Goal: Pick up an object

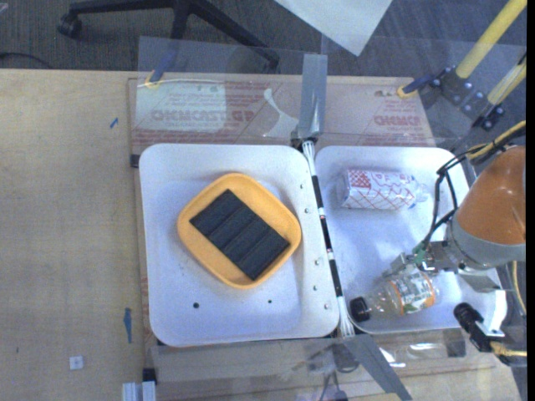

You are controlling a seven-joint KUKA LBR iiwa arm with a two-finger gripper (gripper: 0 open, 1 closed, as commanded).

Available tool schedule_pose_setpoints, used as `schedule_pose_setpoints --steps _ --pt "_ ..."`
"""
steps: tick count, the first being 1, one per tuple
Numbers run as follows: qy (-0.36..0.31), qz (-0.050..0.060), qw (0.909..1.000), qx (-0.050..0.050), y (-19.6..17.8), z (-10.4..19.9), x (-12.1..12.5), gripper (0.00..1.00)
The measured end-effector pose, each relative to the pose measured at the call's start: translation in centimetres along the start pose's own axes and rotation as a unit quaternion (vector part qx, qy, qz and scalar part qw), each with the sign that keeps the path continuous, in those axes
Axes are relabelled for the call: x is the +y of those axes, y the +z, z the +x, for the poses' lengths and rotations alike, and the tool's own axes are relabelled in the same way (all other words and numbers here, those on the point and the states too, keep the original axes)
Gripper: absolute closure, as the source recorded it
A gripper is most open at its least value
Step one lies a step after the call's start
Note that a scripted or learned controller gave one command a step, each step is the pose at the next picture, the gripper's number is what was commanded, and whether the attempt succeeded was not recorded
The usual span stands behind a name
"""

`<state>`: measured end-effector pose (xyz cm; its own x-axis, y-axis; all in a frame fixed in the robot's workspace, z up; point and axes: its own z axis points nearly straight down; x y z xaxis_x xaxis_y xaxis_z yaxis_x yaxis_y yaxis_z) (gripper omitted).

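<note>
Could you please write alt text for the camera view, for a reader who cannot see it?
A grey and orange robot arm reaches over the right white bin, its claw just above a clear plastic bottle lying near a red-patterned white carton. The left bin holds a yellow tray with dark slats.

We identify setting as robotics lab or test cell. Evidence: plywood bench (pixel 58 224) carrying two shallow white bins (pixel 159 224), taped-down clear sheets behind them, grey-and-orange robot arm (pixel 493 215) entering from right. We note office chair base (pixel 175 15) on dark carpet beyond bench, plus yellow-and-black fixture legs (pixel 493 32) at upper right. Blue tape markers dot bench surface.
</note>
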<state>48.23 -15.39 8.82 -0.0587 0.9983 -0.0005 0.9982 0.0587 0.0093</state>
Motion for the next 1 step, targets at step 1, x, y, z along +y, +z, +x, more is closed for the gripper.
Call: schedule_pose_setpoints --steps 1 --pt "0.002 -0.003 1.0 -0.002 -1.08 -0.22 0.1 1.0"
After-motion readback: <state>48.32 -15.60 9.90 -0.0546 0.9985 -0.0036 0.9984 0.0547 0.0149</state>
